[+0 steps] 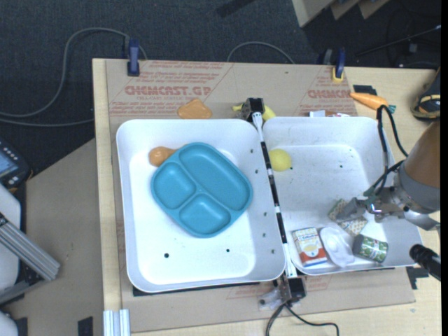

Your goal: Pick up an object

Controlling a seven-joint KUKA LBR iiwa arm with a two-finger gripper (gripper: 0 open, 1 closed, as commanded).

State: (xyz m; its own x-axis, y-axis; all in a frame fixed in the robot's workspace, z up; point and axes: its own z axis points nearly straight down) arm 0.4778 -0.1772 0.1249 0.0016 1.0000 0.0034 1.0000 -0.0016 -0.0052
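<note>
The right bin holds a yellow ball by its left wall. Along its front lie a small red-and-white carton, a white lid-like piece and a green can on its side. A crumpled grey patterned item lies mid-right. My gripper reaches in from the right, low over the bin and right next to that crumpled item, just above the can. In the left bin a blue divided plate lies with an orange piece at its upper left edge.
On the bench behind the bins lie an orange lump, a yellow-and-black item and an orange carrot-like piece. A black cable runs over the right bin's far corner. Blue clamps hold the board.
</note>
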